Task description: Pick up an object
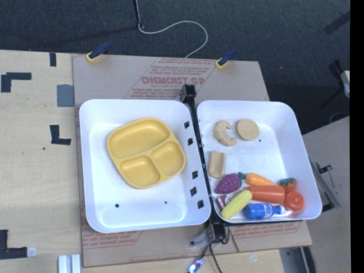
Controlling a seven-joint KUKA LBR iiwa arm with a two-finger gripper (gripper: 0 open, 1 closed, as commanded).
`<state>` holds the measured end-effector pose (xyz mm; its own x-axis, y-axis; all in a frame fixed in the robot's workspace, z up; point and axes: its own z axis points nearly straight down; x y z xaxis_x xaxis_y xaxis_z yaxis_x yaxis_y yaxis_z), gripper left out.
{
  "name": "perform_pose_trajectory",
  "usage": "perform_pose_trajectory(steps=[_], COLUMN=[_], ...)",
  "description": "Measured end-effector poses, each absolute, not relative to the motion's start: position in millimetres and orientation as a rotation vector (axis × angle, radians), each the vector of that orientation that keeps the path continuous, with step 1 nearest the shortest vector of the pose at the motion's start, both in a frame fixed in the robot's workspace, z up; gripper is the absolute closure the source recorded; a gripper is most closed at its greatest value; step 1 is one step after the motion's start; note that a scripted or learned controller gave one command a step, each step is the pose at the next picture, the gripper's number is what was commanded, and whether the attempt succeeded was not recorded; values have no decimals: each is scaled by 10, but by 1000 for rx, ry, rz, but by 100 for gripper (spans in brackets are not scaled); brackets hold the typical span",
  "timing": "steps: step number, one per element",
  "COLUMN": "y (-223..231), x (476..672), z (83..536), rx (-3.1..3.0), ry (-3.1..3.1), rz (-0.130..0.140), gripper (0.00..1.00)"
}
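The right bin [284,124] holds toy food. A tan croissant [224,133] and a round cookie [248,129] lie near its far side. A beige block [216,164] rests by the left wall. Along the near side sit purple grapes [228,182], a yellow corn cob [236,203], an orange carrot [260,180], a red-orange sausage [267,194], a red tomato [294,201] and a blue-and-white bottle [263,211]. The left bin [94,152] holds a yellow three-compartment plate [146,152].
Both bins stand on a cardboard sheet [170,78] clipped to the wooden bench [34,152]. A white cable [170,27] loops over the dark floor behind. A black divider clamp [188,92] sits between the bins at the far edge.
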<state>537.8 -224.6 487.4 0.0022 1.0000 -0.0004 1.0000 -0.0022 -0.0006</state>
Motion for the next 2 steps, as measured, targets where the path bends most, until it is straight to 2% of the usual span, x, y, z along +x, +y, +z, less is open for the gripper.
perform_pose_trajectory(steps=[1,2], y=[-2231,-2234], x=[4997,4835], z=[4859,5080], rx=[-2220,-2222], ry=[-2221,-2224], rz=[1,-1], gripper=[100,100])
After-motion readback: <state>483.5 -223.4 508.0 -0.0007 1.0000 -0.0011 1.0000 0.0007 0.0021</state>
